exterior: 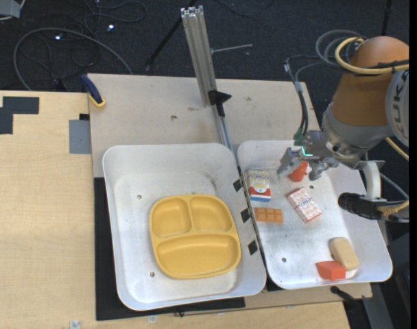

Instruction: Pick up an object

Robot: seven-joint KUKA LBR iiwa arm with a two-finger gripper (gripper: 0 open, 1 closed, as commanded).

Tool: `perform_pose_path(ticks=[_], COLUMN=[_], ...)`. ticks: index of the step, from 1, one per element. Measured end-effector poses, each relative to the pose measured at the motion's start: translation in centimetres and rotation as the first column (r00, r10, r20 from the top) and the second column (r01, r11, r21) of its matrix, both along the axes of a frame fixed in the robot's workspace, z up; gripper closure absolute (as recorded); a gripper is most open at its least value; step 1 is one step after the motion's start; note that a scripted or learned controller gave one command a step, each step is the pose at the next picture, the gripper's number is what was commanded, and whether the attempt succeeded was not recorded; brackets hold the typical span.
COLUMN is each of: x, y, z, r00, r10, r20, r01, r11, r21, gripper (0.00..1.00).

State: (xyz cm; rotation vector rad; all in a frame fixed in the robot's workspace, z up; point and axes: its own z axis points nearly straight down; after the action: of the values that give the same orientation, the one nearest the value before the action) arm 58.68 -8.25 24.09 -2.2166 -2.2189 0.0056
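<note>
My gripper [301, 167] hangs over the back of the right bin [373, 269], under the grey arm with its orange band. A small red object [298, 173] sits between its two fingers. In the same bin lie a white carton with blue and red print [259, 186], a flat orange waffle-like piece [268, 215] and a red-and-white patterned box [304, 204]. A tan bread-shaped block [344, 252] and a red block [330, 271] lie at the front right corner.
The left bin [126, 184] holds a yellow divided plate [193, 236]. A metal post [200, 53] rises behind the bins' shared edge. Black cables and a black handle [363, 206] hang by the right bin's right side.
</note>
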Motion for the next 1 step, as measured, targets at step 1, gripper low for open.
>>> perform_pose_path(ticks=[1], x=[0.06], y=[-0.01], z=[0.10], r00=[1.000], r10=[0.000], r20=[0.002], r01=[0.000], r11=[1.000], r21=[0.000], gripper=[0.00])
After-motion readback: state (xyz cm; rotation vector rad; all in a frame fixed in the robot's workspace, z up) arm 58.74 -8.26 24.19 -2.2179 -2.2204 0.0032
